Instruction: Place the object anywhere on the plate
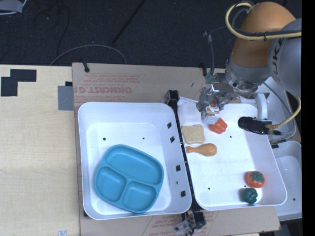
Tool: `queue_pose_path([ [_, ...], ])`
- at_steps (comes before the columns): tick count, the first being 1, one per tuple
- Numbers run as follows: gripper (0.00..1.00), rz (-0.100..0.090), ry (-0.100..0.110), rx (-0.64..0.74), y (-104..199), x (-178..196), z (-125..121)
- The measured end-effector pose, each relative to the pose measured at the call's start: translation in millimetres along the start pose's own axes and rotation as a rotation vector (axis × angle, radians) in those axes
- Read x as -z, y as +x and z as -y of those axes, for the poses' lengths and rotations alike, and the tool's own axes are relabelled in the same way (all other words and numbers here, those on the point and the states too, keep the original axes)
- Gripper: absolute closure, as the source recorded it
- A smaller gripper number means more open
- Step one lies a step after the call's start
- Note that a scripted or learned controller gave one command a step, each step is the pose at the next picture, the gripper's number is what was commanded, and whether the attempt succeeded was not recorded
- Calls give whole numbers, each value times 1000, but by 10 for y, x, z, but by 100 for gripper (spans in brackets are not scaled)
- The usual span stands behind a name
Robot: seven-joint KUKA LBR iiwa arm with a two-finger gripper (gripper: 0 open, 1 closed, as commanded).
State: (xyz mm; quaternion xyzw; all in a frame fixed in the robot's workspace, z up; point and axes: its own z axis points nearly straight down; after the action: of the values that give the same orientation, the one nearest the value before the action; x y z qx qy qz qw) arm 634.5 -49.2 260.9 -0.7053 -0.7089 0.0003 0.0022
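The blue plate (129, 178), a divided dish with three compartments, is lying in the near part of the left bin (93, 117) with nothing on it, so it is waiting as the drop-off spot and the task looks to be at its picking stage. The far half of that bin's floor is showing bare white. Moving right across the black clips that are joining the two bins, the right bin (231, 181) is holding all the loose items: a tan slice of bread (193, 133) is lying close to the divider, a yellow-brown drumstick shape (203, 149) is lying just near of it, and a red-orange piece (218, 126) is sitting to the right of the bread. Directly above that red-orange piece, at the far edge of the bin, the gripper (211, 104) is hanging from the arm that is reaching in from the right; judging by this position, the red-orange piece is probably the object being targeted, though nothing is visibly sitting between the fingers, and whether they are spread or closed cannot be told at this angle. Further right, in the near right corner, an orange tomato-like piece (255, 179) and a dark green piece (249, 195) are resting side by side, well apart from the gripper.
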Motion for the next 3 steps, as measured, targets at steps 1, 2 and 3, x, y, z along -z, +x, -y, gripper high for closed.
queue_pose_path([
  [1,100,1,1,0,537,-16,72],
  [2,100,1,2,1,1148,-87,102],
  [3,100,2,4,-1,1593,-257,66],
])
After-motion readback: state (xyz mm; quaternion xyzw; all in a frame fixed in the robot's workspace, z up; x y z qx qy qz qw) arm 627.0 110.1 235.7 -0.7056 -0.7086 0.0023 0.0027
